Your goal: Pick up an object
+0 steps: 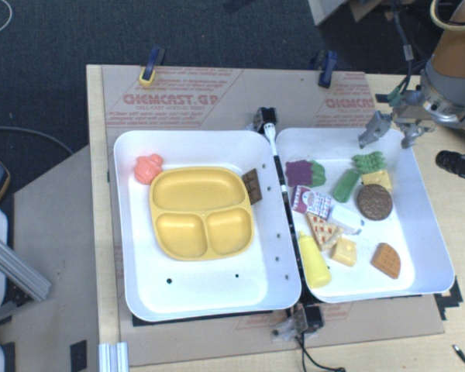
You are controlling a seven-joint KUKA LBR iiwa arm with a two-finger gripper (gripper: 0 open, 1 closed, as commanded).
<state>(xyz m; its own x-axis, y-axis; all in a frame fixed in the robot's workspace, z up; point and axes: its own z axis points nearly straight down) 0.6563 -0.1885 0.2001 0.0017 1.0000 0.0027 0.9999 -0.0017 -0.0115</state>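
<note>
Jaws: spread apart, nothing between them | gripper [391, 132] hung over the far rim of the right bin [426, 231], likely lining up a descent | nearest target: green toy [368, 161] just below it, beside a yellow block [377, 178] and brown disc [374, 202] | left bin [132, 239] held a yellow tray [201, 211], out of the way.

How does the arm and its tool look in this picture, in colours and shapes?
The arm is rounded, with an orange band above a grey wrist. The tool is grey metal with two thin fingers. Dark cables and a small green part sit beside the wrist.
</note>
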